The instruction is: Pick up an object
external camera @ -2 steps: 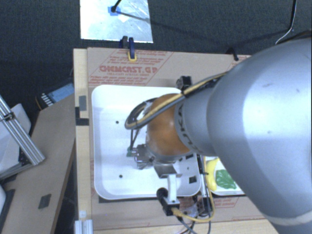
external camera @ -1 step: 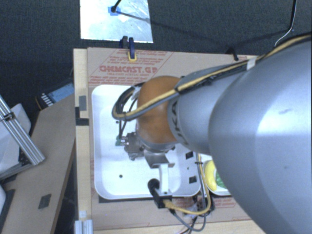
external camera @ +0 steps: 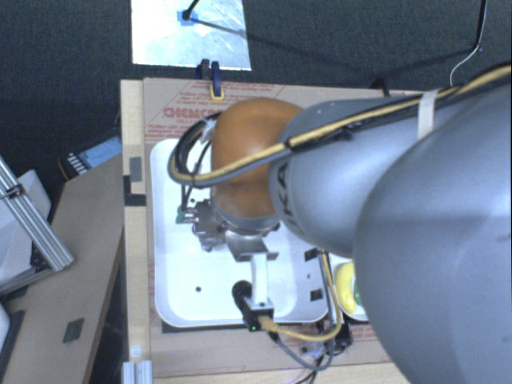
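1. Arm (external camera: 384, 214): one. Smooth grey casing and a glossy, domed orange band (external camera: 248, 154). It reaches in from the right over the left bin.
2. Gripper (external camera: 210, 232): one. Bare metal parts show under the orange band, above the left bin's middle. Whether it is open or closed cannot be told, and nothing is seen in its hold.
3. Bins: two, shallow, white, with rounded corners. The left bin (external camera: 172, 306) has a smooth floor. Of the right bin (external camera: 358, 318) a sliver shows beside the arm.
4. Yellow object (external camera: 346, 286): one, rounded and glossy. It lies in the right bin at its near left side, partly hidden by the arm and apart from the gripper.
5. Cardboard (external camera: 172, 110): one flat brown sheet with red print, lying under the bins.
6. Clamp (external camera: 213, 78): one, blue and yellow, on the cardboard's far edge.
7. Foil sheet (external camera: 192, 22): one, crinkled and silvery, lying beyond the cardboard.
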Robot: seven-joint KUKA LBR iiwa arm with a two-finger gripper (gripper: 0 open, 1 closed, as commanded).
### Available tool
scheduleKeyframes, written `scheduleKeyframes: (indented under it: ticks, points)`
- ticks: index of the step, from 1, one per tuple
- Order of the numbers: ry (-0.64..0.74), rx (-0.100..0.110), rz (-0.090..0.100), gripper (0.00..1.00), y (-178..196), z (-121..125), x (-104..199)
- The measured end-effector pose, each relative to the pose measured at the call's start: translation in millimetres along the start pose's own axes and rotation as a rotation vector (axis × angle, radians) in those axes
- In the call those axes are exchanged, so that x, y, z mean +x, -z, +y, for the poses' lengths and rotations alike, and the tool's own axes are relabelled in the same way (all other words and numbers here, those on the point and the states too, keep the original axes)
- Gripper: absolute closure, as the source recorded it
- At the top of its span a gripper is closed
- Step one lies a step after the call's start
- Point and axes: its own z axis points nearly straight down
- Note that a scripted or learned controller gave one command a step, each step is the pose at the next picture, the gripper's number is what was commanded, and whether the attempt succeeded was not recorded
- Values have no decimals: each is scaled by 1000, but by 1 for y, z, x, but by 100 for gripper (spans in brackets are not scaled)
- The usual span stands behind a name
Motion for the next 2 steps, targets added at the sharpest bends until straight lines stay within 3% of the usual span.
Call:
scheduleKeyframes:
  ticks: [1, 2]
  points:
    - [-7, 6, -6, 100, -121, 56, -6]
    - [-5, 7, -4, 100, -119, -3, -3]
